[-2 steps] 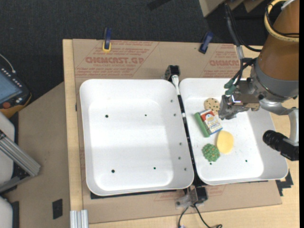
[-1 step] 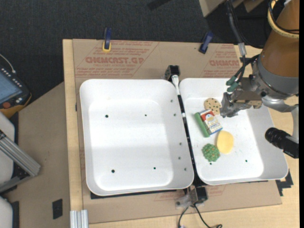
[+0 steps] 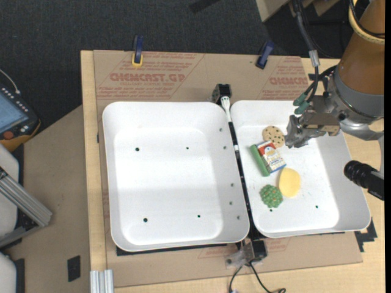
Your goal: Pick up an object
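Hovering over the right bin (image 3: 342,215), the gripper (image 3: 297,137) hangs near that bin's upper middle, and from this angle I cannot tell how it is set, whether released or clenched. Nothing is visibly caught in it.

Just to its left, almost touching it in this view, lies a round cookie (image 3: 273,135), tan with dark specks. Below the cookie sits a small carton (image 3: 272,157) with red, white and blue print, and pressed along its left side is a green stick-shaped piece (image 3: 260,160), tilted. Further down comes a yellow lemon-like object (image 3: 289,182), and touching its lower left edge, a green knobbly clump (image 3: 271,196) that looks like broccoli. All five sit in the left half of that bin, all below or left of the gripper.

The arm (image 3: 365,60) comes in from the right, its orange band above a grey wrist, cables trailing down beside it.

The left bin (image 3: 122,139) lies alongside, the two rims meeting at a dark seam. Both rest on a brown cardboard sheet (image 3: 98,84) printed with red lettering, pinned at the far edge by a yellow-and-blue clamp (image 3: 138,51) and a blue clamp (image 3: 265,54). Around it is dark carpet (image 3: 49,23), and a device with a blue screen (image 3: 11,112) sits at far left.
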